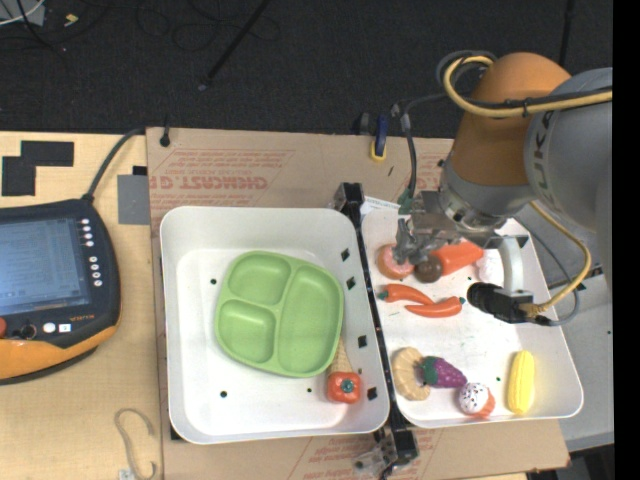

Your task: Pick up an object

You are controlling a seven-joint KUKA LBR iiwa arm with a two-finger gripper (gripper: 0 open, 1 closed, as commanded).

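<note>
My gripper (414, 250) is low over the far left part of the right bin (560, 408). Right under it lie a pink doughnut (390, 262) and a small brown round thing (429, 269), with an orange carrot (462, 257) just to the right. Nothing is seen lifted off the bin floor. Two red chilli peppers (404, 294) (436, 309) lie a little nearer the front.
At the right bin's front lie a tan pretzel (406, 373), a purple aubergine (443, 373), a red and white strawberry (475, 399) and a yellow corn cob (520, 381). The left bin (190, 268) holds a green divided plate (280, 313) and a red tomato (344, 387). A control pendant (50, 278) sits at the far left.
</note>
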